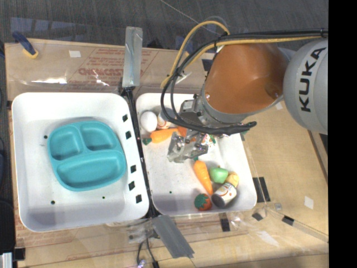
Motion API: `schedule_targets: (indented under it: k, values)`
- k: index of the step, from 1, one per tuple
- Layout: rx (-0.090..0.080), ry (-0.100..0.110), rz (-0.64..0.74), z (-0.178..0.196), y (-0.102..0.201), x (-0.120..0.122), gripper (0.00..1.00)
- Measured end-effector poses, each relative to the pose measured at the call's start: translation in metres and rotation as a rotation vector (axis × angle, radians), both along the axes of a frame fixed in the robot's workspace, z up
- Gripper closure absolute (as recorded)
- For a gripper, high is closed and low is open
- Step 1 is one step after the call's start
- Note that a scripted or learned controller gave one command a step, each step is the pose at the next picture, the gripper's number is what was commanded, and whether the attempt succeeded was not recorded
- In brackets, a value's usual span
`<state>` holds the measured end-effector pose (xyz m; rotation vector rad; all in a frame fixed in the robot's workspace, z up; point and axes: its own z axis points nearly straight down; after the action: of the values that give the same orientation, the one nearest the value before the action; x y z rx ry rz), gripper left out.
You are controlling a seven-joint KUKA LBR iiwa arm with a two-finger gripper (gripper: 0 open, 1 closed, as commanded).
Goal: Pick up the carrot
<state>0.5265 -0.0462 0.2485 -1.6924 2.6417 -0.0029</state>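
Hovering in the right bin, just above the carrot.
My gripper is hanging right of the egg; I cannot tell how wide it is standing, nor whether it is touching anything. The carrot is lying just right of and below it.

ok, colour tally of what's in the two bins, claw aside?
Orange: 2, carrot below the claw, second carrot by the wall
White: 1, egg
Green: 1, green piece
Turquoise: 1, divided plate
Mixed colours: 2, small bottle, red-green piece
Total: 7; items under the arm cannot be counted.
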Motion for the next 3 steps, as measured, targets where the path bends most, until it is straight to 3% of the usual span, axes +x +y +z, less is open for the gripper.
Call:
schedule_targets:
  k: [1, 3]
  values:
    - [-0.001, 0.006, 0.245, -0.013, 0.043, 0.0, 1.0]
    - [0.001, 0.003, 0.253, 0.008, 0.046, 0.002, 1.0]
